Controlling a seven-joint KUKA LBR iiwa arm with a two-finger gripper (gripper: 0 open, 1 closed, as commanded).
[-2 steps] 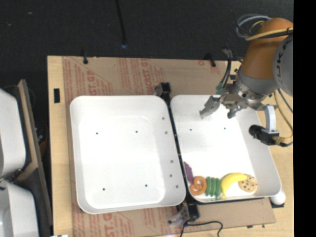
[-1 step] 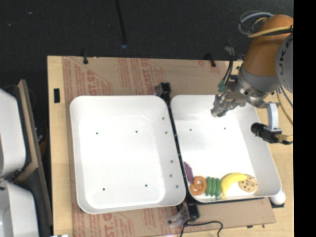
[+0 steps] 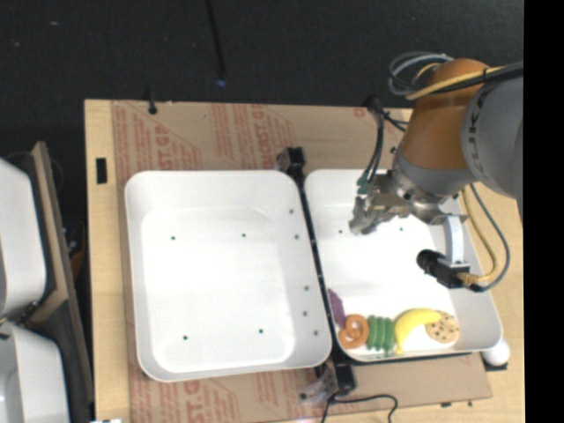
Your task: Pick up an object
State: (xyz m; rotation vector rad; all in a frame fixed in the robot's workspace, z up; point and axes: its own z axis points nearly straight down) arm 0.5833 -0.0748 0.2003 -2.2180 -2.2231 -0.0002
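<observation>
Bench point(image 3: 211, 135): flat light-wood top with a sheet of brown cardboard printed in red, matte.

Left bin point(image 3: 141, 236): shallow white plastic tray with rounded corners, smooth, its floor marked by a few small dark dots.

Right bin point(image 3: 480, 324): shallow white plastic tray of the same make, set just beside the left bin, their inner rims touching along a dark seam.

Contents of the right bin, all lined up along its near edge:
- Small purple piece point(image 3: 336, 305), narrow, lying against the near left corner, long axis running from the near edge toward the far edge.
- Orange ring-shaped toy point(image 3: 354, 331), glossy, lying flat just beside the purple piece.
- Green ribbed toy point(image 3: 382, 334), segmented, touching the ring.
- Yellow curved banana-shaped toy point(image 3: 414, 322), smooth, long axis running along the near edge, arch upward toward the bin's middle.
- Tan round cookie-shaped toy point(image 3: 442, 329), speckled, at the banana's right end.

Gripper point(image 3: 363, 224): grey metal two-finger claw under the orange-banded wrist, over the far left part of the right bin's floor, well apart from the toys. Whether the claw is open or closed cannot be told; nothing is seen in it.
</observation>
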